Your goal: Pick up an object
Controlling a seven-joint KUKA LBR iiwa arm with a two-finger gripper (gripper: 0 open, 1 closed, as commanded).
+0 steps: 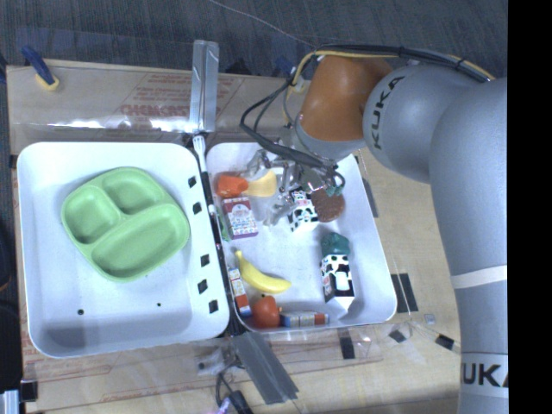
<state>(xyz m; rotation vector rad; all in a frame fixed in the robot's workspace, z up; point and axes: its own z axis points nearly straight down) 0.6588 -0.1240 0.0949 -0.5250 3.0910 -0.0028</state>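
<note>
One grey arm (431,128) bends down, pincer (289,198) inside right bin (379,270).

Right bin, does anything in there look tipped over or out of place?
The milk carton lies on its side near the right bin's right wall, not upright. The remaining toy food looks loosely scattered, nothing spilled or broken.

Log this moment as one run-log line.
arm: over right bin | gripper: low among items, by small cow-print carton | grasp: unconfirmed | left bin: green divided plate

The grey arm (448,145) bends in from the right, gripper (289,192) apparently pointing down.
</note>
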